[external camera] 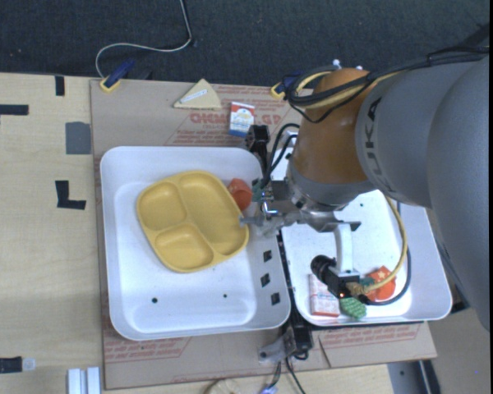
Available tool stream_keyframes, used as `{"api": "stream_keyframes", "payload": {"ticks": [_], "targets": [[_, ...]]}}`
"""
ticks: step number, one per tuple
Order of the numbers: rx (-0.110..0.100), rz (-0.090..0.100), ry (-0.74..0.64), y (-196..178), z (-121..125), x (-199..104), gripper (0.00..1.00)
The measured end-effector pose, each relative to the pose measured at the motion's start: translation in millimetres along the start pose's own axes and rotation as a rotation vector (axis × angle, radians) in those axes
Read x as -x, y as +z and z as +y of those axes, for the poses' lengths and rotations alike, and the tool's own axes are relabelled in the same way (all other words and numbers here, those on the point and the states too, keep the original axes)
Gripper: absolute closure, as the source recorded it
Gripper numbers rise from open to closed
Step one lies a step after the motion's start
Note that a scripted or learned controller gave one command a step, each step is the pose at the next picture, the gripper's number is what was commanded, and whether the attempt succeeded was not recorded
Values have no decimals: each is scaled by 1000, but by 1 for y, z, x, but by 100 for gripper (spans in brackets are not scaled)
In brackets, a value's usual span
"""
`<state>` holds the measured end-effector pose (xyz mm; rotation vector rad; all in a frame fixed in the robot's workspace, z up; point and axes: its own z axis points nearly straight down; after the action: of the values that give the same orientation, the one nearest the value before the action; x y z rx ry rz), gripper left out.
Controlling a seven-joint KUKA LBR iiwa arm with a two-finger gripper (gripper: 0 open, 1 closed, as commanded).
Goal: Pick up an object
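Cardboard-covered bench (131,130) bears two white bins (119,245), side by side.

- A robotics lab or test cell, not a home: a large grey industrial arm (419,130) with an orange band reaches over the bench.
- Two shallow white bins (115,245) sit on brown cardboard (222,121) taped onto a pale wooden bench (33,245).
- Black tape marks (66,195) dot the wood.
- A loose cable (181,23) trails over dark carpet (312,15).
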<state>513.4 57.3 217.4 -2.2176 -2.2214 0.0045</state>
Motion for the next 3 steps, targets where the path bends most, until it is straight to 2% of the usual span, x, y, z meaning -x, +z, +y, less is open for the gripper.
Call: {"api": "stream_keyframes", "payload": {"ticks": [1, 2, 3], "targets": [[4, -1, 2, -61, 17, 55, 100], [-1, 0, 0, 34, 51, 25, 100], [4, 0, 0, -38, 57, -9, 100]]}}
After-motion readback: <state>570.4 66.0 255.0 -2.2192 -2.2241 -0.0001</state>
